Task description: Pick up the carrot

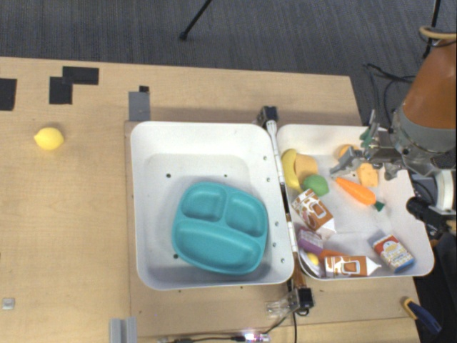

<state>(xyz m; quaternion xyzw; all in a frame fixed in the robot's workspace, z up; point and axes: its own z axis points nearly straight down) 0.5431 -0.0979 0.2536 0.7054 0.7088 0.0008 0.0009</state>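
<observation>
The carrot [355, 190], orange with a small green tip at its lower right end, lies flat in the right bin [421, 263], near the middle and slanting down to the right. My gripper [364, 163] hangs over the bin's upper right part, just above the carrot's upper end. A small yellow-orange piece [366, 174] sits right under it. The orange-banded arm [432, 91] comes in from the right edge. Nothing visibly links the carrot to the gripper.
Left of the carrot lie a banana [288, 168], a tan piece [306, 165], a green lime [315, 185] and a brown carton [312, 211]. More cartons [345, 265] [393, 253] lie along the front. A teal divided plate [220, 226] is in the left bin [153, 191]. A lemon [48, 139] rests on the bench.
</observation>
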